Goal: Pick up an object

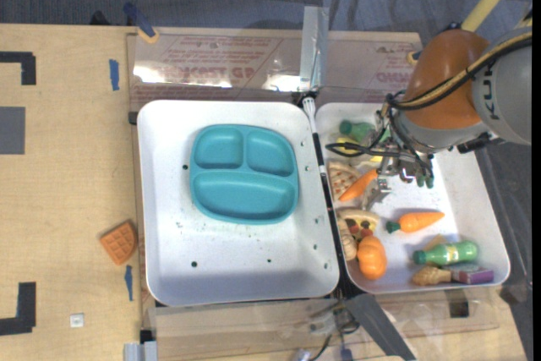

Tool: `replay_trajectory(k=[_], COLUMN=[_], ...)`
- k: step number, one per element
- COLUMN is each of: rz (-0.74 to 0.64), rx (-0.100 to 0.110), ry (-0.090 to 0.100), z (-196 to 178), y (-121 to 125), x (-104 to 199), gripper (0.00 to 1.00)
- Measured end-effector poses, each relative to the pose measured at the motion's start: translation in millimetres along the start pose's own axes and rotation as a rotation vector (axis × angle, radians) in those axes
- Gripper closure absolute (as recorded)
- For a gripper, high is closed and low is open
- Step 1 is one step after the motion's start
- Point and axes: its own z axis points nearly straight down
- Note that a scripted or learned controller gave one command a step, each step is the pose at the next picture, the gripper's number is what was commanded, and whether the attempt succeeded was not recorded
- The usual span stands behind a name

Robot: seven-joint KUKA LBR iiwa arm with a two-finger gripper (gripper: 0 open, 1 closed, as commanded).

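- Grey arm with an orange band (446, 80) enters from the right edge and reaches down over the upper part of the right shallow white bin (492, 224).
- Two-finger gripper (382, 180) sits low in that bin, among dark cables and metal parts. Whether it is apart or together: cannot tell from this view.
- Small orange carrot piece (360, 185) lies tilted just beside the gripper tip, on its left; contact or grasp cannot be confirmed.
- Right bin contents: green toy item (356, 130) at upper left of the bin; tan waffle-like piece (341, 178) along the left wall; orange carrot with green top (415, 221) mid-bin; round orange fruit (371, 258) lower left, just below a pizza-slice-like toy (357, 226); green bottle with yellow cap (445, 253) lower right, with a tan and purple item (452, 275) just below it.
- Left shallow white bin (169, 249) holds a teal three-compartment plastic plate (244, 172), upper centre of that bin.
- Small orange waffle-patterned square (118, 242) lies on the wooden bench (59, 182), left of the left bin, apart from it.
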Motion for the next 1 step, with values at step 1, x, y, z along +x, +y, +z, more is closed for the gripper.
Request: replay_trajectory(k=[1], rz=[-0.001], rx=[0.004], ry=[-0.014], z=[-15.0], y=[-1.3], x=[-4.2], gripper=[1.00])
